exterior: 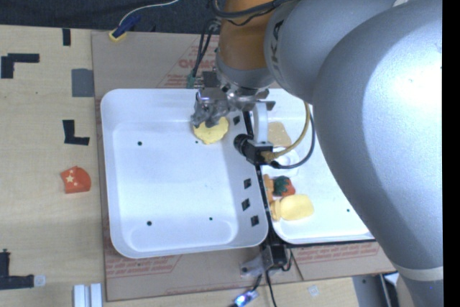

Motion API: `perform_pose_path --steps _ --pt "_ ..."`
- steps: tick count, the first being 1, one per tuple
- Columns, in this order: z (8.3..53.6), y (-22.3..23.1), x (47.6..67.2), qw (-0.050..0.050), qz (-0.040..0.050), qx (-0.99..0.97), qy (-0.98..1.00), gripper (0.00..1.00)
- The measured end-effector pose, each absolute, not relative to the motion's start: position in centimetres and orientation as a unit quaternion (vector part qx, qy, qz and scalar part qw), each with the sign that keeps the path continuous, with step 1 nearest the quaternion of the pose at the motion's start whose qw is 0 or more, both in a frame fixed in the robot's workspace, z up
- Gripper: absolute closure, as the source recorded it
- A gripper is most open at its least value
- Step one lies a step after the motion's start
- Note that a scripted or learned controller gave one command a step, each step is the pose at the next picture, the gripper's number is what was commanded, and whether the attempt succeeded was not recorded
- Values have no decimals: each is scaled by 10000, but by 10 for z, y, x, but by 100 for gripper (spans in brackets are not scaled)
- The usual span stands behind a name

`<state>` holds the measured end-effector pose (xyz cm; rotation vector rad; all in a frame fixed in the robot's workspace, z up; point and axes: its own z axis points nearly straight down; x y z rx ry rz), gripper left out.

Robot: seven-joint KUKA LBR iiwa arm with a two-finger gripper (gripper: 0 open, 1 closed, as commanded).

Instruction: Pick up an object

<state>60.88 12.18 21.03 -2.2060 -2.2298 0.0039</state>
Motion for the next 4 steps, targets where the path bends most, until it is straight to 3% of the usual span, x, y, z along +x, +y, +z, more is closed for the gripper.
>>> perform_pose_path --steps 2,3,4 --pt "230 116 610 21 27 -7050 -7092 100" --pt "316 147 624 -18 -38 -7054 -7088 100" --pt "281 105 619 5 23 -7078 -7064 100"
